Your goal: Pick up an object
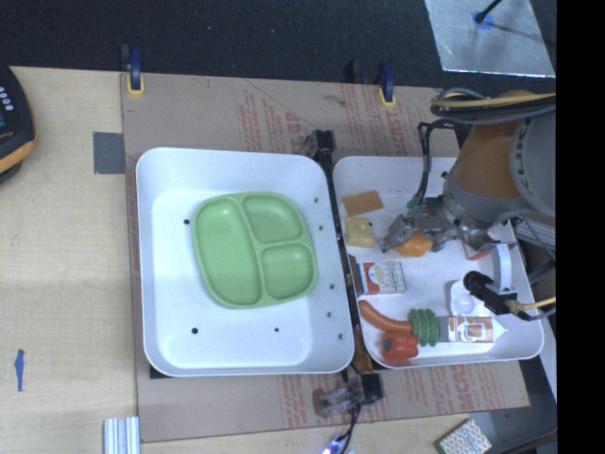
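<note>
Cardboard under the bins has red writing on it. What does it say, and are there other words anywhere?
Cardboard sheet: faint red print, too blurred to read.
Small white packet in the right bin: red and white label, too small to read.
Second packet near the front: label unreadable.
Dark device at left: buttons, nothing legible.

Divided plate (255, 250) in left bin (161, 339); carrot (383, 315), cartons in right bin (529, 343)

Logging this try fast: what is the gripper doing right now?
Gripper: down in the right bin, at an orange object; whether it grips it cannot be told.
</note>
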Robot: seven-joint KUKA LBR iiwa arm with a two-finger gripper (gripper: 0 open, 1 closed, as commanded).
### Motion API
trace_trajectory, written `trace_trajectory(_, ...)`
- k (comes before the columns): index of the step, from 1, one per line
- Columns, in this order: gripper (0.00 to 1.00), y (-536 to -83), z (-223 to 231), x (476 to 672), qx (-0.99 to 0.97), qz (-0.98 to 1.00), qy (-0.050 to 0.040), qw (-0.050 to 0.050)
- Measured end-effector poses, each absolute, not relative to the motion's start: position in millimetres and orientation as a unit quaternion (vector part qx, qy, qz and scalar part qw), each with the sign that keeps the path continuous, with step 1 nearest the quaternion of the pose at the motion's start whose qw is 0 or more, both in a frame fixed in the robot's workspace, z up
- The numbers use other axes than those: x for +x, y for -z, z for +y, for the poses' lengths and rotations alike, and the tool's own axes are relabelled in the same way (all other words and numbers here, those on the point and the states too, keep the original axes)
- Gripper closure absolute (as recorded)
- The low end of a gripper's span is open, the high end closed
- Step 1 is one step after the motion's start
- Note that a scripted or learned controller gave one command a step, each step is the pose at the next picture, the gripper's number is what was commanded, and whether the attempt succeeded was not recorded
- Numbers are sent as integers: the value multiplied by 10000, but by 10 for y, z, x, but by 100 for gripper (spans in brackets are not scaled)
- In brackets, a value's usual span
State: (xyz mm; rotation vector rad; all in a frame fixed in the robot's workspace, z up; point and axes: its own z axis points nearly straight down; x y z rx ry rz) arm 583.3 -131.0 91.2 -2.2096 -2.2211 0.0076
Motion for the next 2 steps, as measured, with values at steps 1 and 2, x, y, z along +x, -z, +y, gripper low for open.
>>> trace_trajectory(1, 100, -1023, -1343, 5858, -7049, -7093, -24, 18)
trace_trajectory(2, 100, -2088, -313, 5648, -7021, -7121, 39, -5)
